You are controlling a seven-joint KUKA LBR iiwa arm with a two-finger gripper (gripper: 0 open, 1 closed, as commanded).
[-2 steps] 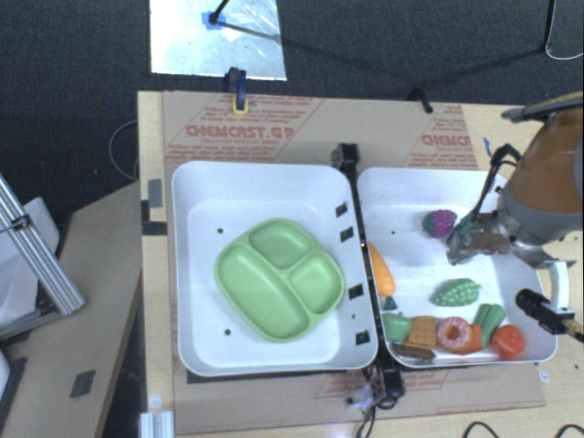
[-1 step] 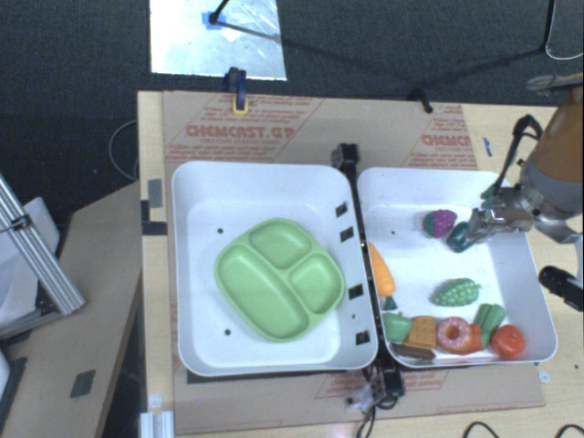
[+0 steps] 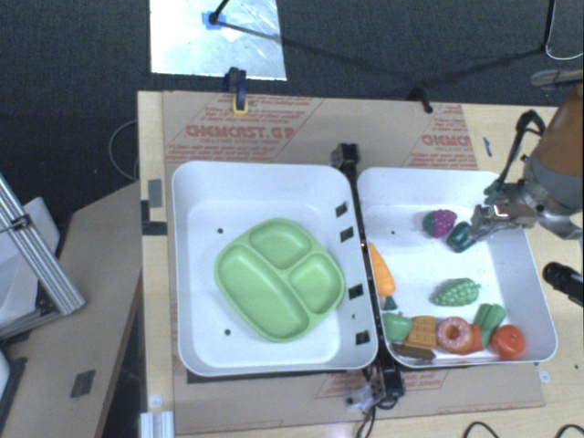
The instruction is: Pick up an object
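Note:
The right bin [image 3: 415,194] holds several toy foods. Purple grapes [image 3: 440,222] lie near its middle, with a small teal piece [image 3: 459,236] just to their right. An orange carrot [image 3: 381,270] lies along the left wall. A green bumpy piece [image 3: 456,292] sits lower down. Along the front wall lie a green piece [image 3: 395,325], a brown waffle [image 3: 420,334], a pink donut [image 3: 453,334], a green pepper [image 3: 488,317] and a red tomato [image 3: 508,339]. My gripper [image 3: 482,221] hangs low over the bin's right side, its tip right next to the teal piece.
The left bin [image 3: 196,203] holds a light green divided plate [image 3: 278,279]. A black divider clip [image 3: 347,156] sits between the bins. The arm's grey body [image 3: 557,185] stands over the right bin's right edge.

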